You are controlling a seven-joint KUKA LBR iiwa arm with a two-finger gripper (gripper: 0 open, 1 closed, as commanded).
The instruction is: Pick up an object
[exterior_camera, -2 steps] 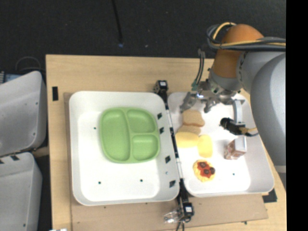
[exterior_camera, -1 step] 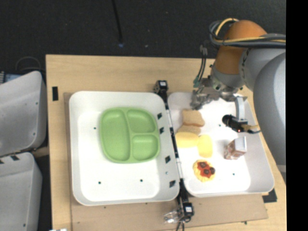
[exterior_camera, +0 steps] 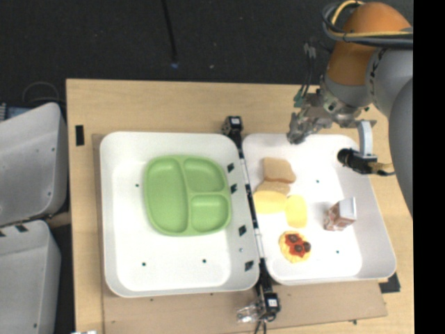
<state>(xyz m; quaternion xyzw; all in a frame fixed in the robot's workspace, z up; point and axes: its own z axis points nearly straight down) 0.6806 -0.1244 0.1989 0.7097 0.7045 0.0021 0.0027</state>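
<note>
Currently end effector above right bin's far edge; bread nearer, apart.

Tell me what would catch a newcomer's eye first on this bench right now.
Probably the green divided plate, alone in the left bin. Next, the cluster of toy food in the right bin: a bread slice, yellow pieces, a small pizza and a brown carton off to the right. The gripper hangs over that bin's far edge, away from the food.
</note>
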